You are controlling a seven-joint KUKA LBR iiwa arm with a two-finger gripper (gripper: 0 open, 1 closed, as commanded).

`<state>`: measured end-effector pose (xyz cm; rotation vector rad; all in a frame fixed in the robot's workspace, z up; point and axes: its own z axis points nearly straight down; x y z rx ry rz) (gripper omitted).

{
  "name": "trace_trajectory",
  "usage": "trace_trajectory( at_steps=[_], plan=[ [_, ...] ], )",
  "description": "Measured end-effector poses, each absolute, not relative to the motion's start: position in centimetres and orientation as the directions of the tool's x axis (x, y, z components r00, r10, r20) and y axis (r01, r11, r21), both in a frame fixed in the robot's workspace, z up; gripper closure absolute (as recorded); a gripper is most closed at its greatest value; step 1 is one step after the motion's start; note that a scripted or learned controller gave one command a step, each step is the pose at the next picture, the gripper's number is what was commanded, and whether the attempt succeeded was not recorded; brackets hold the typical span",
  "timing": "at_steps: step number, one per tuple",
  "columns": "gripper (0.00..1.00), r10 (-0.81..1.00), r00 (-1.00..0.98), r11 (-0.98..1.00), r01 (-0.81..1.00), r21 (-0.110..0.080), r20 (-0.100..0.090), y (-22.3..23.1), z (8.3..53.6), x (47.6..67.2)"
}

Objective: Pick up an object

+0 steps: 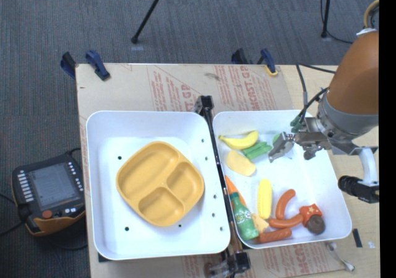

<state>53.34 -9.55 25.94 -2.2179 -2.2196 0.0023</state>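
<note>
while the tool (296, 148) hovers, a banana (240, 140) lies near.

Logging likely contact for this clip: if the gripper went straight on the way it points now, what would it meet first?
Probably the green bean-like toy vegetable just beyond the gripper, which points left across the right white bin; the yellow plastic banana lies beyond. Height above them is unclear.

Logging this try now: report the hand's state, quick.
Hand: over the right bin, above the toy food; cannot be told whether it is open or closed, and nothing shows between its tips.
</note>
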Motion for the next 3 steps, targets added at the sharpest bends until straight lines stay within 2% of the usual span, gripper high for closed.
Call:
trace_trajectory(
  at_steps=[1,2,3],
  plan=[
    [0.0,1.0,-0.001,0.001,1.0,-0.004,0.002,-13.5,8.7,49.5],
    [1.0,1.0,0.002,-0.002,1.0,-0.004,0.003,-13.5,9.7,49.5],
    [1.0,0.994,-0.112,0.112,0.994,-0.002,0.002,-4.9,18.8,48.6]
  ],
)
